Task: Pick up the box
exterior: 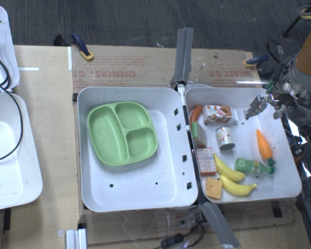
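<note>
Two white bins sit side by side on the tabletop [41,71], and we find the box [218,114] in the right bin [285,188], toward its far left part. It lies flat, a small carton with a brown and white printed face and a picture panel in reddish tones; its lettering is too small for us to read. Just left of it lies an orange-red carrot-shaped piece [196,112], and just near of it a small silver can [225,138] lies on its side.

Further toward us in that bin we see a second, flatter pinkish packet [205,155], two yellow bananas [232,178], an orange cracker-like square [213,188], a green bottle [254,166] and an orange carrot [264,144] at the right.

We see the gripper [255,108] over the far right part of the same bin, well right of the box and apart from it, with nothing between its jaws; how wide they stand we cannot tell.

In the left bin [93,191] rests a green divided plate [123,133].
</note>
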Controlling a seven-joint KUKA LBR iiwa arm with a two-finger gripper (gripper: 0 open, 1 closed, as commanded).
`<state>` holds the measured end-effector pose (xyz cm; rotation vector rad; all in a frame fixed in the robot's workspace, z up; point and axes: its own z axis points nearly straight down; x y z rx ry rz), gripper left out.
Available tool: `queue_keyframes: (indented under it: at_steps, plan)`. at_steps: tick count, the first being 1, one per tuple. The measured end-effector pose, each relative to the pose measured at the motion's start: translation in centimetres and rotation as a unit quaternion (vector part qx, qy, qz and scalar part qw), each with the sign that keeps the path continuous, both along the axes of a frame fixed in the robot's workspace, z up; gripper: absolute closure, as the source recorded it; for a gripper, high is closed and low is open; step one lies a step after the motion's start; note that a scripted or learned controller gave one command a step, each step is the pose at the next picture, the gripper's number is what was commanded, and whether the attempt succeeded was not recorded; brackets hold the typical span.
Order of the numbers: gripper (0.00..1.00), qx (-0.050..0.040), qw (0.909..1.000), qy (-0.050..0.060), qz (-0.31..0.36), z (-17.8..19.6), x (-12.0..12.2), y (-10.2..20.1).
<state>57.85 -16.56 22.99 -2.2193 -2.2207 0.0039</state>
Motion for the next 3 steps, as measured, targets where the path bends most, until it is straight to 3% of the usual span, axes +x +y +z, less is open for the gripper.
queue_keyframes:
  at_steps: [1, 2, 3]
  plan:
    - [0.00, -0.0002, 0.9986, 0.000, -0.053, -12.2, 4.3, 5.6]
    - [0.00, -0.0012, 0.9830, -0.001, -0.184, -3.9, 3.8, 8.1]
    - [0.00, -0.0010, 0.9991, -0.001, -0.041, -3.8, 5.6, 5.3]
